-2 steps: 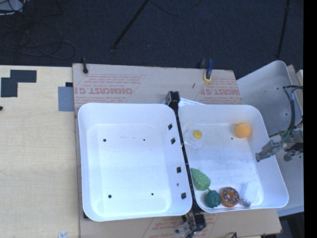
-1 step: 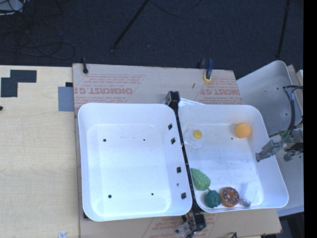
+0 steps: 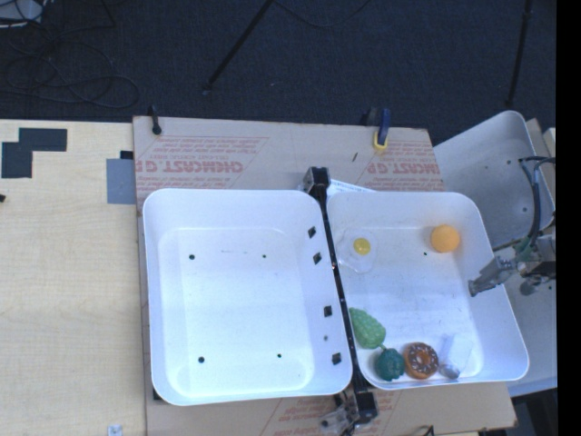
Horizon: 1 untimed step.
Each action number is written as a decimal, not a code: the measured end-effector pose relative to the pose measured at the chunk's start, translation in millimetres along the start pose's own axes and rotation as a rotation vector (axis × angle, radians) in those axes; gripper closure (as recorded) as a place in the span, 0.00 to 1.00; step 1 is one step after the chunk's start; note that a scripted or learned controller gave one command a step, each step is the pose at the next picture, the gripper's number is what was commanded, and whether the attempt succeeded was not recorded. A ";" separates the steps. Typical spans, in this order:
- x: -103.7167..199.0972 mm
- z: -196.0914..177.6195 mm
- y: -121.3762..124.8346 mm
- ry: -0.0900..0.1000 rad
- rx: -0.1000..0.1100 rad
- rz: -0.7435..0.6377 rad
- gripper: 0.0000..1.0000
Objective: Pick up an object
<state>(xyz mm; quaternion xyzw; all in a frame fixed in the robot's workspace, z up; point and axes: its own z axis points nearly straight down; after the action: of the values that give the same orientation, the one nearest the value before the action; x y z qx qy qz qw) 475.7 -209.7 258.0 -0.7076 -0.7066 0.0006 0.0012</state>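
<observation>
End effector (image 3: 490, 277) beside right bin's (image 3: 497, 321) rim.

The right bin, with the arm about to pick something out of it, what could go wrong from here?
1. The green piece, teal ball and donut crowd the right bin's near wall, so the hand could nudge a neighbour or hit the wall.
2. The orange ball sits alone and looks round, so it may roll away from a slightly off grasp.
3. The small yellow item looks flat and may be hard to get under.
</observation>
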 end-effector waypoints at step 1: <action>0.0 0.0 0.0 0.000 0.000 0.000 0.00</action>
<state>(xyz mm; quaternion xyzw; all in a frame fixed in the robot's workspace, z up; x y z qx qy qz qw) 475.7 -209.7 258.0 -0.7076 -0.7066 0.0006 0.0012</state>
